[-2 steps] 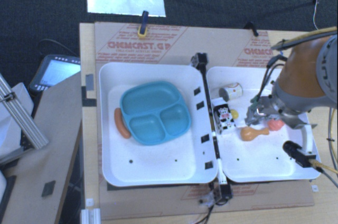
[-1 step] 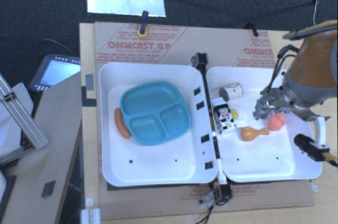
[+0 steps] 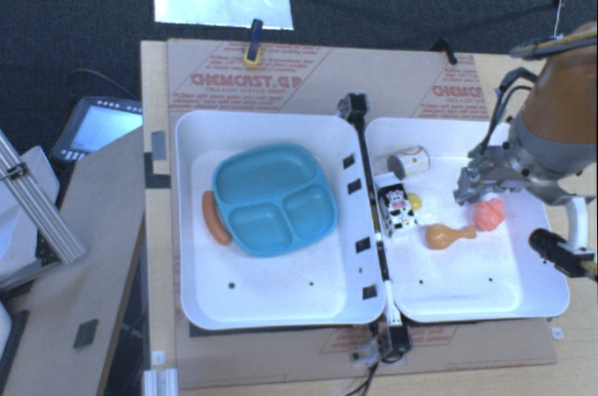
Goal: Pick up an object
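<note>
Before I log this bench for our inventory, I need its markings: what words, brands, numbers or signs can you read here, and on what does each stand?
"CHEMCAST GP": red print on the brown protective sheet under the bins, behind the left bin.
The same red print recurs behind the right bin, partly cut off, unreadable.
The small black-and-white box: markings too small to read.

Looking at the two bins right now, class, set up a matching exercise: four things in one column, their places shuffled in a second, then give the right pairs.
Things:
1. blue divided plate
2. orange sausage
3. pink toy
4. cow-patterned box

Places:
A. right bin, just below the claw
B. left bin, beside the plate's left edge
C. right bin, against the divider between the bins
D. middle of the left bin

Pairs: 1-D, 2-B, 3-A, 4-C
</note>
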`<state>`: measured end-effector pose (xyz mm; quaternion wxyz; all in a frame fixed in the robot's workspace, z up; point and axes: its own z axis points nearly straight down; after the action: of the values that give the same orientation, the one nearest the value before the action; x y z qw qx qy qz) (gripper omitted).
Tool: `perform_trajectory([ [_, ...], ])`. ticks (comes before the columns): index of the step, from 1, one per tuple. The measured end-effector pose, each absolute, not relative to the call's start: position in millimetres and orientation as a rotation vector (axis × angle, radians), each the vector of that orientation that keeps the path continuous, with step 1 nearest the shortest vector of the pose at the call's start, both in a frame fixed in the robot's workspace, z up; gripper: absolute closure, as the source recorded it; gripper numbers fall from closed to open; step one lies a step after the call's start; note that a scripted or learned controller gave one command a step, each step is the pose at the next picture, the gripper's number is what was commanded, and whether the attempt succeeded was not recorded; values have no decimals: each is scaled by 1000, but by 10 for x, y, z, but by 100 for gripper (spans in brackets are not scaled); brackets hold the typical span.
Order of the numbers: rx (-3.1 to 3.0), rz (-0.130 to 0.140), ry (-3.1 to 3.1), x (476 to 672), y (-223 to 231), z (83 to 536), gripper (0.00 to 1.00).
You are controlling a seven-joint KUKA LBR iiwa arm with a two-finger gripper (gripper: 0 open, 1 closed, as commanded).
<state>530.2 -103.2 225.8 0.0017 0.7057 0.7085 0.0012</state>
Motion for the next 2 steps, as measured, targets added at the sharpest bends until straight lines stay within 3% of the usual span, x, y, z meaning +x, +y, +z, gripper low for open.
perform_trajectory([
  [2, 2209, 6, 2231, 5709, 23, 2321, 100],
])
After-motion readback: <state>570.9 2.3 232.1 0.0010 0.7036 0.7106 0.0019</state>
